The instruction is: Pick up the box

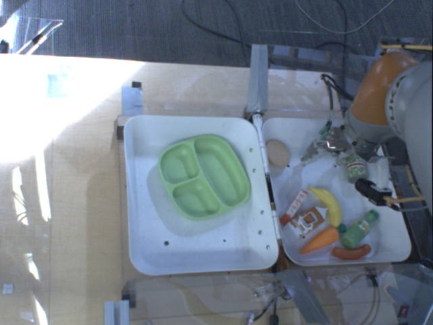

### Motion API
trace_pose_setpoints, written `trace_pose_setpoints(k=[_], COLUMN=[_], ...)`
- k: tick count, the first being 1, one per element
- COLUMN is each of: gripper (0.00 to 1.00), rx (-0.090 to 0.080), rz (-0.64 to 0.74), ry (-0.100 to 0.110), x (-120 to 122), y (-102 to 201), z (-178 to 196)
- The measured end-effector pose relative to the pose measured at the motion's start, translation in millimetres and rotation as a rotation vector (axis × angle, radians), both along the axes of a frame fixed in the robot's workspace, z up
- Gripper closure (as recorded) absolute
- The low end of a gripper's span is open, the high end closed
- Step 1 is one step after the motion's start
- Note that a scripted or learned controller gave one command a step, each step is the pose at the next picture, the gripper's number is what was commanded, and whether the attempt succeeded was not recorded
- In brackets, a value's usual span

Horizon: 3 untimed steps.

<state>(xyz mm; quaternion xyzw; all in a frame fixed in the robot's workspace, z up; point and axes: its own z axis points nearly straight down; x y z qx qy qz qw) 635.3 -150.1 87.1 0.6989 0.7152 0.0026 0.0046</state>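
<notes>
Gripper [323, 144] sits upper centre-right of frame, over top of right bin [399, 246]; finger state: cannot tell. Box [304, 218], white/orange, lies lower in right bin, touching banana [327, 204], just above carrot [319, 240]. Green tray [203, 176] in left bin [142, 202]

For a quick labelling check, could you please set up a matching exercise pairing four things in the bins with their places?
Things:
1. green divided plastic plate
2. yellow banana
3. orange carrot
4. round beige disc

Places:
A. right bin, near its far-left corner
B. left bin, middle
C. right bin, near front edge, beside the red sausage
D. right bin, middle, just right of the red-and-white box

Pairs: 1-B, 2-D, 3-C, 4-A
</notes>
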Motion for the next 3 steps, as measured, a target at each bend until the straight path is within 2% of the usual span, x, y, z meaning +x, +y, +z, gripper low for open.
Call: trace_pose_setpoints(k=[1,2,3], gripper=[0.00,0.00,1.00], rx=[0.004,0.001,0.000], rz=[-0.051,-0.036,-0.028], ry=[0.001,0.003,-0.005], x=[2,36,39], y=[54,21,23], z=[0,-1,11])
